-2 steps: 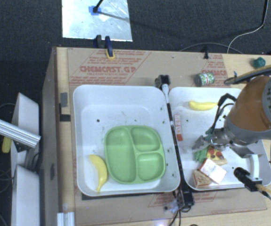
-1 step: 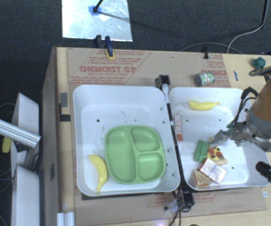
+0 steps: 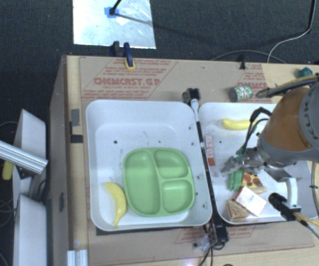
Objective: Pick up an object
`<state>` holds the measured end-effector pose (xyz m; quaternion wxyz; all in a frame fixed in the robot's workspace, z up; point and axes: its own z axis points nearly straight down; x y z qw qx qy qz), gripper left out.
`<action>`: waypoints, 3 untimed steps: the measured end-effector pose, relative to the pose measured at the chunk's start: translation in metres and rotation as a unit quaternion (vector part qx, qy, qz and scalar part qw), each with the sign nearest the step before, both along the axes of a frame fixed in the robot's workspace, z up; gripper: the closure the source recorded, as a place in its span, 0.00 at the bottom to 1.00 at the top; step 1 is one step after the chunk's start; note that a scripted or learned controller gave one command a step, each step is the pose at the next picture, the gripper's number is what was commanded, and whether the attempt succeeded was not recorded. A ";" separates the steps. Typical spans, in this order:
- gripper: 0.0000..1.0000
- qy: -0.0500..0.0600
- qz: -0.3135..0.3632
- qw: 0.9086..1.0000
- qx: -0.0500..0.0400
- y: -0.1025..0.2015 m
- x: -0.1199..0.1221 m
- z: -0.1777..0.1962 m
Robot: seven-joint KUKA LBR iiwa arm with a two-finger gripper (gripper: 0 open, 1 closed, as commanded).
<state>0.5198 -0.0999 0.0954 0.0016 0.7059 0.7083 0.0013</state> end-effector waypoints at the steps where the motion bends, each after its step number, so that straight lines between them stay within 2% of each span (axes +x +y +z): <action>1: 0.00 0.000 -0.001 1.000 -0.001 -0.072 0.037 0.082; 2: 0.00 -0.002 -0.001 1.000 -0.002 -0.004 0.001 -0.009; 3: 1.00 0.000 0.000 1.000 0.000 -0.003 0.000 0.000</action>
